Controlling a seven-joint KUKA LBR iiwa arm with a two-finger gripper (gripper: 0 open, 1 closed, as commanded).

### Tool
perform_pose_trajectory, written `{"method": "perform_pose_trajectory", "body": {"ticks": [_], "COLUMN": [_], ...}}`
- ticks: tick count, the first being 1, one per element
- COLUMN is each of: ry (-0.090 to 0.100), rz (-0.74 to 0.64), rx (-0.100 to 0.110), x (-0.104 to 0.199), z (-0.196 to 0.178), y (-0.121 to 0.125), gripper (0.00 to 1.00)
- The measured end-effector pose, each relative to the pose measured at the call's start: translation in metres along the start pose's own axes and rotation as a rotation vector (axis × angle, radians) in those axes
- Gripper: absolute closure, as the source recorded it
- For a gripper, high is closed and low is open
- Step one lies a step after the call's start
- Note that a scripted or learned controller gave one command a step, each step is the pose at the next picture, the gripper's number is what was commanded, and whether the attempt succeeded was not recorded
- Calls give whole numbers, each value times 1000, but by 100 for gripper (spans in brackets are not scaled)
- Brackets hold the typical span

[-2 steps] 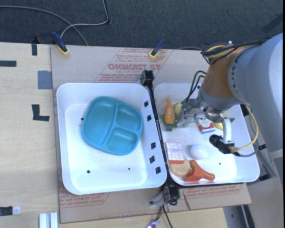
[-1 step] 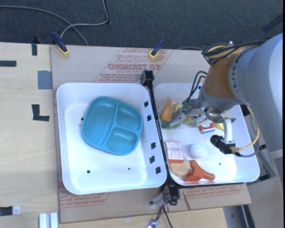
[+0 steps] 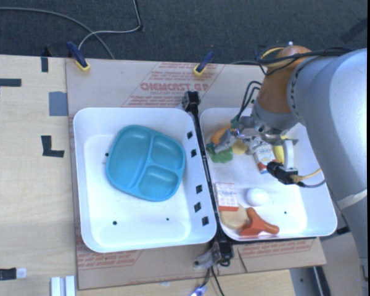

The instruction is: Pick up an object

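Gripper (image 3: 234,142) is low in the right bin (image 3: 314,217), close to that bin's far left corner, among the clutter there; whether it is apart or together cannot be told, since cables and the wrist cover it. Arm (image 3: 333,116) enters from the right and overhangs the bin's far right corner and right edge.

Just beside the gripper, against the bin's left wall, lie a green piece (image 3: 221,155) and an orange piece (image 3: 219,134), touching or nearly so. On the gripper's right a small bottle (image 3: 263,157) and a yellow item (image 3: 288,156) sit under the wrist, partly hidden. No item is seen lifted.

Along the left wall toward the near edge: a red-and-white packet (image 3: 226,195), a white egg (image 3: 257,197) just beside it, then a tan piece (image 3: 233,216) touching an orange-red tool (image 3: 258,226) at the near left corner. Open floor remains in the near right quarter of this bin.

Left bin (image 3: 89,165) carries a blue tray (image 3: 146,163) set toward its far right, tilted off square. Bare floor runs along its left and near edges
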State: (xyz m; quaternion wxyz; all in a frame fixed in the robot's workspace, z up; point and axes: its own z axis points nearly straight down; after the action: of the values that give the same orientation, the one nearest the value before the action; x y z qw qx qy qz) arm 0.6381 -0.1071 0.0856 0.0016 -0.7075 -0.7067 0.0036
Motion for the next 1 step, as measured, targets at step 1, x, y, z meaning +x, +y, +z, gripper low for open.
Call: {"method": "perform_pose_trajectory", "body": {"ticks": [1], "ry": [-5], "rz": [-1], "rx": [8], "x": [1], "z": [0], "y": [27], "gripper": [0]}}
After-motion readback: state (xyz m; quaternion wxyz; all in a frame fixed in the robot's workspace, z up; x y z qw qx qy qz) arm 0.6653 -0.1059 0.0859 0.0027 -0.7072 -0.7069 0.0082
